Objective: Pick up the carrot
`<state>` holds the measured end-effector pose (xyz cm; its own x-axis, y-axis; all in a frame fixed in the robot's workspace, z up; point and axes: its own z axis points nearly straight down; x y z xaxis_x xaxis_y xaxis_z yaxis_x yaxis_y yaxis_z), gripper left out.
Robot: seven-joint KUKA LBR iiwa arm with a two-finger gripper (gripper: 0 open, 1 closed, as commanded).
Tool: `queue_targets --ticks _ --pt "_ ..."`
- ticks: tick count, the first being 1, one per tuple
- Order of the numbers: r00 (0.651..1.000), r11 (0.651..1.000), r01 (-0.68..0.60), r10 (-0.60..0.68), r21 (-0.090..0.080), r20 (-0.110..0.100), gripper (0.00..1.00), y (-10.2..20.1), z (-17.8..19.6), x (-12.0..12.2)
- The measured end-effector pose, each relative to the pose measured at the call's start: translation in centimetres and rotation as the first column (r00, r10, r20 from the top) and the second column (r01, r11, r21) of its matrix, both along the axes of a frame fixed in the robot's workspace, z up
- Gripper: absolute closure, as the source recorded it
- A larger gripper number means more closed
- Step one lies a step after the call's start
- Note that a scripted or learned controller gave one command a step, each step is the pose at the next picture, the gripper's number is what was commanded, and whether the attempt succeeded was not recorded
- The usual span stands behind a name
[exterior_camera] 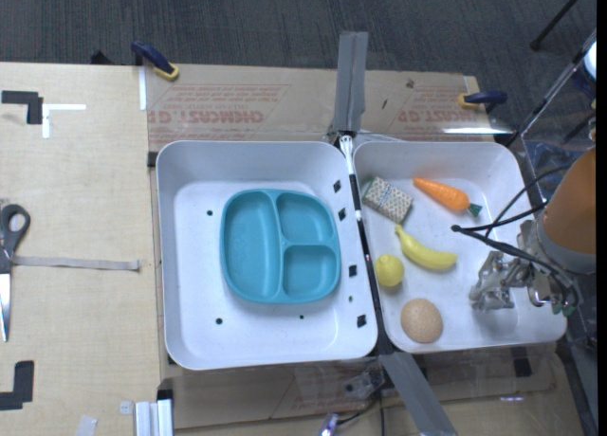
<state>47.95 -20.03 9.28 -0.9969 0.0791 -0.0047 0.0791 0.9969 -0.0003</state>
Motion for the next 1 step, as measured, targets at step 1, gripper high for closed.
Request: queue_targets --ticks 1 --pt "1.000 1.000 -0.001 0.001 0.000 0.000 0.00 0.01 0.00 0.00"
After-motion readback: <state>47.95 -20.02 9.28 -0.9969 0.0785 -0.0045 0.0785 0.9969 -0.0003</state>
